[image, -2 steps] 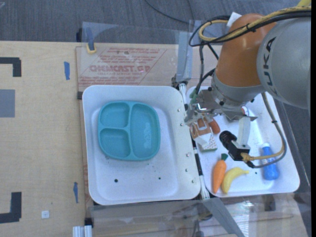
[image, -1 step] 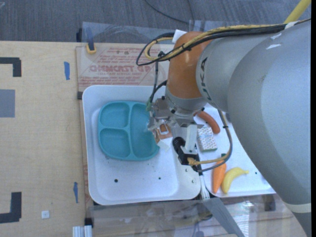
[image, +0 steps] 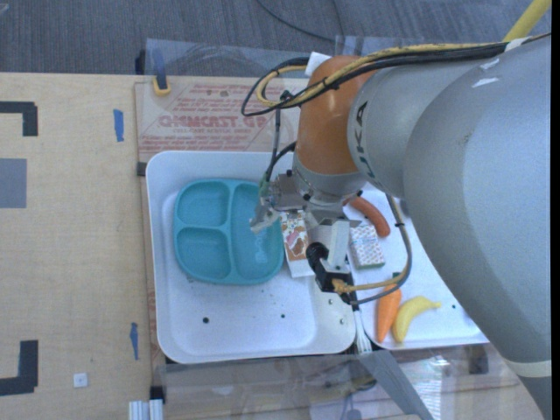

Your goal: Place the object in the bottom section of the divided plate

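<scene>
Plate (image: 219,233) sits in the left bin (image: 175,322). Gripper (image: 265,217) hangs over the plate's 3 o'clock rim; cannot tell its state, or whether it carries the object. Carrot (image: 388,315), banana (image: 414,313), sausage (image: 372,215) and packets (image: 366,250) lie in the right bin. Best practice: centre over the bottom section, lower close, then release.

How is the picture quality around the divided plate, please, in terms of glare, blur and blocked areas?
Camera view: even, soft lighting; the teal divided plastic plate shows a faint sheen, no harsh glare; the large grey arm is near the lens, slightly soft, hiding much of the right white bin; small items look coarse.
</scene>
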